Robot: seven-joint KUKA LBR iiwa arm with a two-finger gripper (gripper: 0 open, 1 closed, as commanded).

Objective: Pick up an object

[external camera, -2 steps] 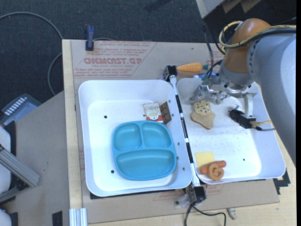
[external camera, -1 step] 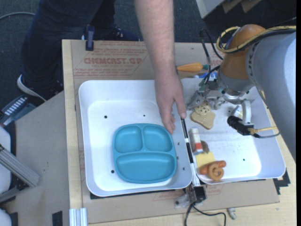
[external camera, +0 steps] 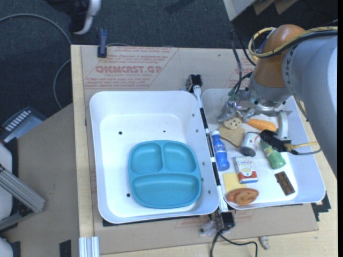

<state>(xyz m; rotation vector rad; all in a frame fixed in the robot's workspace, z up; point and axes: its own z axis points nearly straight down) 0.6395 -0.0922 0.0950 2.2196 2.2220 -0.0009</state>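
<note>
Nothing is gripped yet, so the pick is judged as not done. The likeliest target is the tan cookie-shaped toy with dark dots (external camera: 232,123), lying at the far end of the right white bin (external camera: 311,181), touching a tan wedge-shaped piece (external camera: 234,137) just below it. The gripper (external camera: 236,107) is seen right above that cookie, low over the pile, so a descent onto it is probably what's being set up. Whether the fingers are wide or narrow can't be told, since they're blurred against the clutter.

Around it, the other stuff is heaped loosely, probably dumped in so grasps get tried on random poses: an orange carrot-like piece (external camera: 261,125), a blue tube with a white label (external camera: 218,150) lying along the divider, a small white cylinder (external camera: 250,140), a green bottle-like toy (external camera: 275,158), a small red and white carton (external camera: 246,171), a yellow square slab (external camera: 231,180), a round reddish-brown pastry toy (external camera: 242,196) and a dark brown bar (external camera: 285,183).

In the left white bin (external camera: 107,143) a light blue plastic divided plate (external camera: 163,174) is laid flat by itself.

Under both bins the worktop (external camera: 134,68) is covered with a protective sheet, red print on it reading roughly "CHEMCAST GP"; the smaller lines can't be made out
</note>
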